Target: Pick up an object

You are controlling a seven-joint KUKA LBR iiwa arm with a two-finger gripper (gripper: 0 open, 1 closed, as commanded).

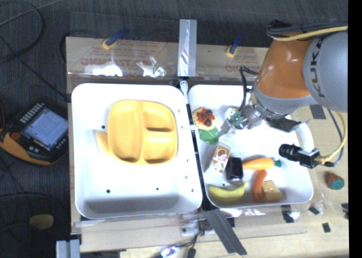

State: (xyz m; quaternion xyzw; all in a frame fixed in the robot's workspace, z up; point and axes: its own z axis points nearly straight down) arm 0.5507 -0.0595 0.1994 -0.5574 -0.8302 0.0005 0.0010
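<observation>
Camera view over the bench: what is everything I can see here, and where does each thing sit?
White bins: two, side by side on the bench.
Sectioned tray: one, yellow, in the left bin.
Pizza slice toy: one, red and yellow, top left of the right bin.
Green toy: one, just below the pizza slice.
Small carton: one, white and brown, middle of the right bin.
Black block: one, beside the carton.
Carrot: one, orange, right of the black block.
Banana: one, yellow, front edge of the right bin.
Handheld controller: one, orange and black, on the floor at left.
Arm: one, grey and orange, over the right bin.
Gripper: one, low near the pizza slice.
</observation>
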